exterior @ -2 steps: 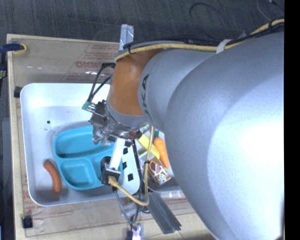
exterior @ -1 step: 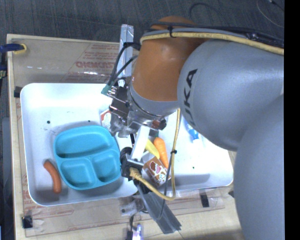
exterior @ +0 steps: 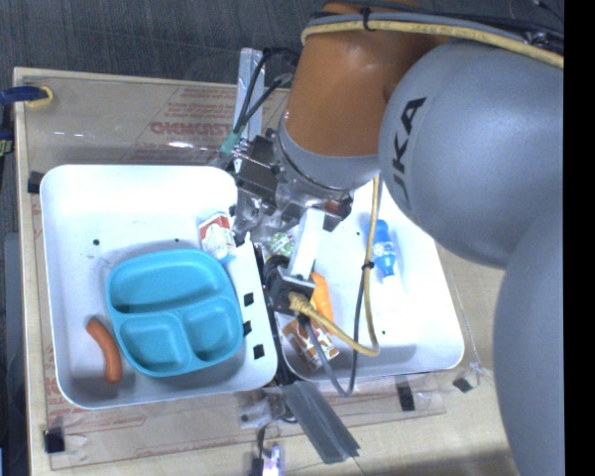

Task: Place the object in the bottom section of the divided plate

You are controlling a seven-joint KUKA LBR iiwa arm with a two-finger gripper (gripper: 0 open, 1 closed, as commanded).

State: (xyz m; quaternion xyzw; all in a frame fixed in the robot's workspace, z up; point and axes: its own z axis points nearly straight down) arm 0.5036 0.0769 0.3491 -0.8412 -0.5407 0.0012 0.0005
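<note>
- Wooden bench (exterior: 109,434) under a clear sheet carries two shallow white bins side by side: the left bin (exterior: 64,201) holds the plate, the right bin (exterior: 431,315) lies under the arm.
- Nearest the camera, at about 7 o'clock in the left bin, a small sausage (exterior: 106,349) lies on the white floor, just beside the plate's outer rim (touching or not, I cannot tell).
- Next comes the blue divided plate (exterior: 174,310), with one long section along its far side and two smaller ones along its near side; all three look bare.
- At about 1 o'clock from the plate, a small red-and-white packet (exterior: 214,234) sits against the wall between the bins.
- Further right, an orange item (exterior: 320,296) and a brown wrapped thing (exterior: 307,343) lie in the right bin, with a blue-and-white tube (exterior: 381,251) at about 3 o'clock from them.
- Which of these is the task's object I cannot say; nothing is in the plate yet.
- To do this step well, I judge the pick should be secure before crossing the wall, and the release made low over a near section, away from the ridges.
- Arm (exterior: 446,147) reaches in from 3 o'clock, its orange band high, wrist pointed down over the dividing wall.
- Claw (exterior: 268,228) hangs among cables near the packet; whether it is open or closed I cannot tell.
</note>
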